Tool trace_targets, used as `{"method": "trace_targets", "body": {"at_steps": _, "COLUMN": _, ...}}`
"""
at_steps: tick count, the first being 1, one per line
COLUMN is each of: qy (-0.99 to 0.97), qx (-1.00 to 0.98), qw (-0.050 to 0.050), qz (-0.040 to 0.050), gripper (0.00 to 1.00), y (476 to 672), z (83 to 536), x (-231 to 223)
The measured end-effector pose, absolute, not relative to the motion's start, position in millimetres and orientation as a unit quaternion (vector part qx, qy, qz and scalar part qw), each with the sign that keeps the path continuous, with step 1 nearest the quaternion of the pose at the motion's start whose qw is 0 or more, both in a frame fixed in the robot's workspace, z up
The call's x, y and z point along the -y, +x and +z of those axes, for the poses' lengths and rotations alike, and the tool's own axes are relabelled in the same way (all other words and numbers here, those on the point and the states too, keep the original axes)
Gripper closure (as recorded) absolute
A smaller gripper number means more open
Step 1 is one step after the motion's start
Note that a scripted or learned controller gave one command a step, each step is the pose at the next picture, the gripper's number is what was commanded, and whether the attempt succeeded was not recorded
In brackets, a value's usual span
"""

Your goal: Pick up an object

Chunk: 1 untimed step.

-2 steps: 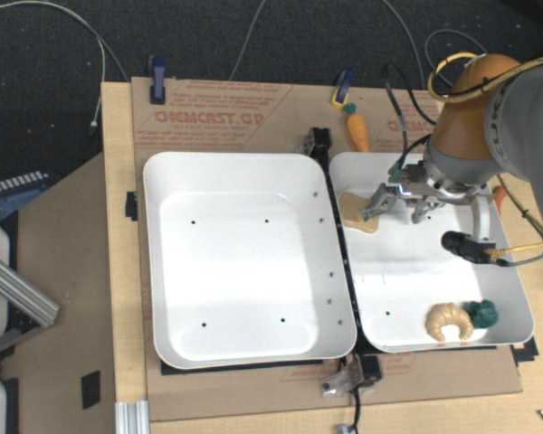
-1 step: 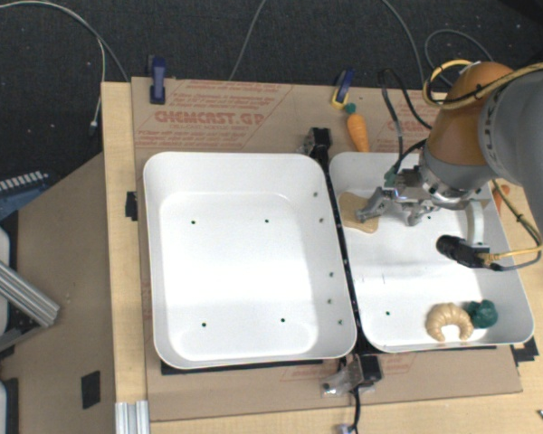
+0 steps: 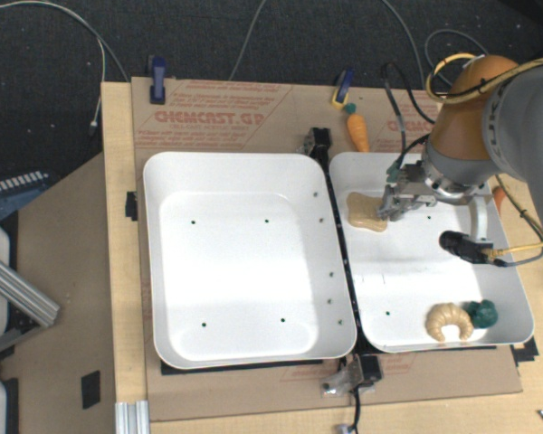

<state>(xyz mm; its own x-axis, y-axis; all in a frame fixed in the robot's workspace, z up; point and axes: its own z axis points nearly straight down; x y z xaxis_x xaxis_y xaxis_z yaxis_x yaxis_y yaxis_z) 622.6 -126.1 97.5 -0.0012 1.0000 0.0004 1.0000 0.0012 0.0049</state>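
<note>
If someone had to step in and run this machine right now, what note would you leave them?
Tool: down in the right bin, at the right end of the tan flat piece; whether its fingers are open or shut cannot be told.
Things: the tan piece lies near that bin's upper left. A croissant and a green object sit touching at the lower right corner. An orange carrot lies on the board above the bins. The left bin is to the left.
Done: the arm has reached the tan piece.
Left: grip and lift; nothing looks raised.
</note>
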Motion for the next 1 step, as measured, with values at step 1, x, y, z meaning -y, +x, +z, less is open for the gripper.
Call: {"method": "trace_targets", "body": {"at_steps": 1, "qy": 0.707, "qx": -0.707, "qw": 0.001, "qz": 0.0012, "gripper": 1.00, "y": 621.3, "z": 140.7, "x": 122.9}}
